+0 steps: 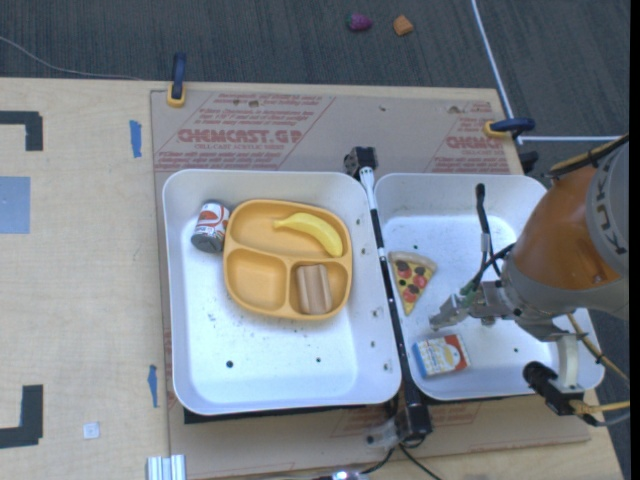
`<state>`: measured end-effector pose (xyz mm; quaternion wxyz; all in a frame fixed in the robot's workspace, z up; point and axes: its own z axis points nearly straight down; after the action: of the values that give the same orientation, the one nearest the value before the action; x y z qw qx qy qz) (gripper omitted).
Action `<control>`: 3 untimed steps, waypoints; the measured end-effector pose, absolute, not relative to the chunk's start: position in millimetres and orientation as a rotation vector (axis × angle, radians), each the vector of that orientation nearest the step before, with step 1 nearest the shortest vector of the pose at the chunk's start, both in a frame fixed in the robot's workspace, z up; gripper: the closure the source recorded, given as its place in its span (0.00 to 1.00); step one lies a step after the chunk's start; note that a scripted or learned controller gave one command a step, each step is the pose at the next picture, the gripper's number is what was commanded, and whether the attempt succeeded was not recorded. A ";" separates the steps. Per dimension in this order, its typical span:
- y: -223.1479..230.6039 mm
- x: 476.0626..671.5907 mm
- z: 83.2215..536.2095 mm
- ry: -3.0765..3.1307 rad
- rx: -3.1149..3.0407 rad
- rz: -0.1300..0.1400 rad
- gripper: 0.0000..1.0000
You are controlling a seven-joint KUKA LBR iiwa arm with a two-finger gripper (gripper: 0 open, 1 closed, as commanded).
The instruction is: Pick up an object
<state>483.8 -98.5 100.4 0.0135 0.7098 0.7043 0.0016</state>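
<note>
- Reaching in over the right bin point(500, 193), the grey arm point(575, 238) with its orange band hangs its gripper point(447, 317) low above the bin's floor; we cannot tell from this slant how the gripper is set, and we see nothing caught in it.
- We take the right bin as our landmark. Inside it, near its left wall, lies a pizza slice point(411, 277), its point aimed toward the bin's near edge.
- We find the pizza slice just beside the gripper, up and to the left of the tip, apart from it with bare white floor between.
- Also inside the right bin, toward its near edge, lies a small carton point(440, 356) with a red-and-white label, lying flat. It sits just below the gripper tip, a touch nearer than the pizza slice, and not touching the gripper as far as we can see.
- Left of the right bin, the left bin point(190, 298) stands flush against it. It carries a yellow divided plate point(250, 273).
- On the plate, a banana point(311, 230) rests in the far compartment and a brown cylinder point(313, 289) in the near-right one.
- A drink can point(210, 227) lies on its side in the left bin, touching the plate's far-left rim, well apart from the right bin.
</note>
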 end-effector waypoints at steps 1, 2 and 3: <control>-93.5 481.5 89.3 2.213 2.218 0.006 0.00; -98.8 483.8 100.6 2.194 2.210 0.005 1.00; -98.6 483.7 100.3 2.195 2.210 0.005 0.00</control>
<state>483.7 -98.6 100.3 0.0134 0.7096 0.7045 0.0015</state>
